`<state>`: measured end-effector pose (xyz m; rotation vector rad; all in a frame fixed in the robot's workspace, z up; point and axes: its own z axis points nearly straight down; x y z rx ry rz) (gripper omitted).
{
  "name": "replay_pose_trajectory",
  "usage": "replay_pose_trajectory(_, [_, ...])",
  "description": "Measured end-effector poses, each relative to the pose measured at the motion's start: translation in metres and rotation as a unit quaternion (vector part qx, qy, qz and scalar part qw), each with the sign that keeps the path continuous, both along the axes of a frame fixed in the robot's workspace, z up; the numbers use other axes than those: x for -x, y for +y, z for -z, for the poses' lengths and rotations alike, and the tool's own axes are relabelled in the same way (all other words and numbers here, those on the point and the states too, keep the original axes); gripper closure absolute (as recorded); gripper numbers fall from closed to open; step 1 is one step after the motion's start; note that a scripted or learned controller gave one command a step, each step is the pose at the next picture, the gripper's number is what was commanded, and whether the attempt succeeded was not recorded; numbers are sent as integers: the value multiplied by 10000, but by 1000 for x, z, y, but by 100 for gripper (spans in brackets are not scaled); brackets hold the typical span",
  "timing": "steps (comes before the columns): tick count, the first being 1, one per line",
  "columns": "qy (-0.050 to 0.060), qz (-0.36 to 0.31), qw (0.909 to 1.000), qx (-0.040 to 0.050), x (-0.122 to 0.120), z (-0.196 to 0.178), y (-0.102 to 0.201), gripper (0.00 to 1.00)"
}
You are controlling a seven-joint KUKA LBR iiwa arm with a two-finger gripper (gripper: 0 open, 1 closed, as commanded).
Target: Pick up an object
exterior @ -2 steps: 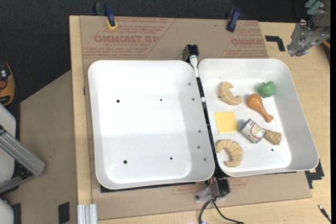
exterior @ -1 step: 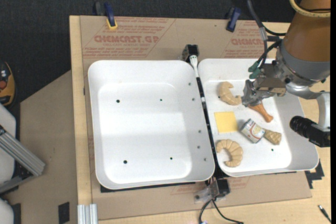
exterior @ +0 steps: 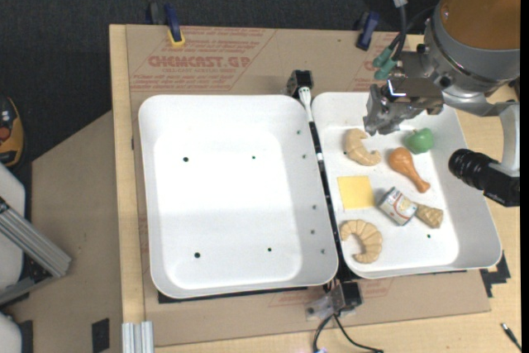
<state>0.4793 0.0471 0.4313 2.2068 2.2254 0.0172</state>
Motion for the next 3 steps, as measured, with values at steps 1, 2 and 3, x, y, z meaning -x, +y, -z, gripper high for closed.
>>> replay_pose_trajectory(1, [107, 2, 9999, 13, 1, 75, 79, 100])
replay_pose_trajectory(2, [-22, 9, 10000, -23, -36, -55, 136, 100])
replay_pose_trajectory(3, [25, 12, 10000, -9, -36, -107, 180, 100])
